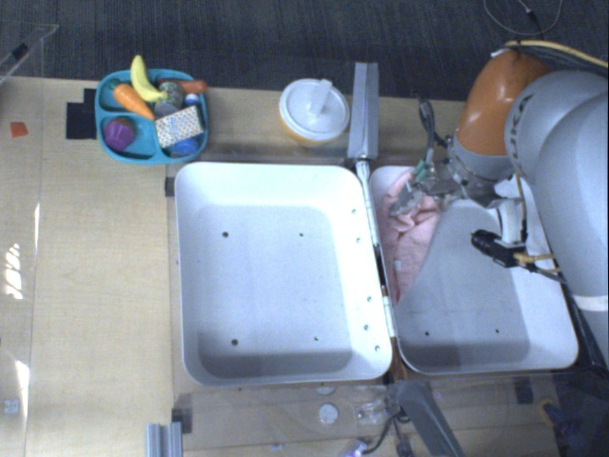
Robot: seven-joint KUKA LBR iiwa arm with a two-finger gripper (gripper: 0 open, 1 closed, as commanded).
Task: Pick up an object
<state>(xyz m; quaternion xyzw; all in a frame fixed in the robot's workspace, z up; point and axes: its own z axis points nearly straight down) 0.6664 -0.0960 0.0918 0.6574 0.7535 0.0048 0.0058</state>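
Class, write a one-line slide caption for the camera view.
Grey arm lowers its tool onto a pink cloth in the right bin.

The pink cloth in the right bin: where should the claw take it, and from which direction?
Probably from straight above, on a raised fold near the middle of the pink cloth. It lies crumpled and limp against the left wall of the right bin, so it offers no firm edge, and that wall blocks a sideways approach. The claw is over its upper end, so a short move would do.
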